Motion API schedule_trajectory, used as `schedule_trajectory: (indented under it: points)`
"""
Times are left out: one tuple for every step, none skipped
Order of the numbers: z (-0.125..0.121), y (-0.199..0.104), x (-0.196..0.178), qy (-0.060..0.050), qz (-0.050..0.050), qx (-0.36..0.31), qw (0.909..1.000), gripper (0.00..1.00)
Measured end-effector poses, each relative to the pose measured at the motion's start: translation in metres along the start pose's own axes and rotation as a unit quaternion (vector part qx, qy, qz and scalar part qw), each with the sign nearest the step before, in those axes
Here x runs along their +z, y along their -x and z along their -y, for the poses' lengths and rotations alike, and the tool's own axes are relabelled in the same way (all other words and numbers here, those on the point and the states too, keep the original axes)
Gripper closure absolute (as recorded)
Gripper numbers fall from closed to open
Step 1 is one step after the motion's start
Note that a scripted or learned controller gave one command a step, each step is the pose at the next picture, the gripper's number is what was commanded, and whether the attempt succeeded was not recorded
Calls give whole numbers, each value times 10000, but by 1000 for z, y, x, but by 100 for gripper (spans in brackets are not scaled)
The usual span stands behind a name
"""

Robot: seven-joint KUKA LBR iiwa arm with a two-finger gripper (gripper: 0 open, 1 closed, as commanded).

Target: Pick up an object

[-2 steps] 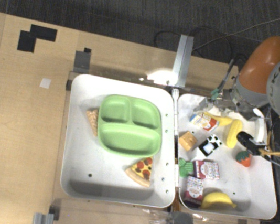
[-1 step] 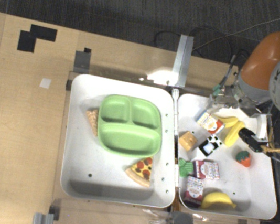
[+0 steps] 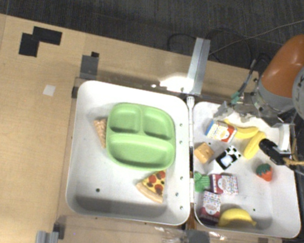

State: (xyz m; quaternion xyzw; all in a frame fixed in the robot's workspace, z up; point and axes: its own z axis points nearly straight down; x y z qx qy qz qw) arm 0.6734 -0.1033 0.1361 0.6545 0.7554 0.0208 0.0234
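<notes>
The right bin [image 3: 292, 196] holds several small things. A white and orange carton [image 3: 220, 131] lies beside a yellow banana [image 3: 249, 138] near the back wall. Further forward are a tan block [image 3: 204, 153], a black and white cube [image 3: 228, 156] and a red strawberry [image 3: 265, 173]. A green toy [image 3: 202, 182], two maroon packets [image 3: 224, 184] and a second banana [image 3: 237, 217] lie near the front. My gripper [image 3: 232, 109] hangs over the bin's back edge, just above the carton and the first banana. Nothing shows between its tips.
The left bin [image 3: 78, 181] holds a green divided plate [image 3: 141, 135], a pizza slice [image 3: 153, 184] and a waffle piece [image 3: 100, 131]. A metal post [image 3: 198, 68] stands behind the wall between the bins. The orange-banded arm [image 3: 291, 63] covers the back right corner.
</notes>
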Motion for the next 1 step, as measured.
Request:
schedule_trajectory:
  points:
    - [40, 27, 32, -142, -25, -481, 9987, 0]
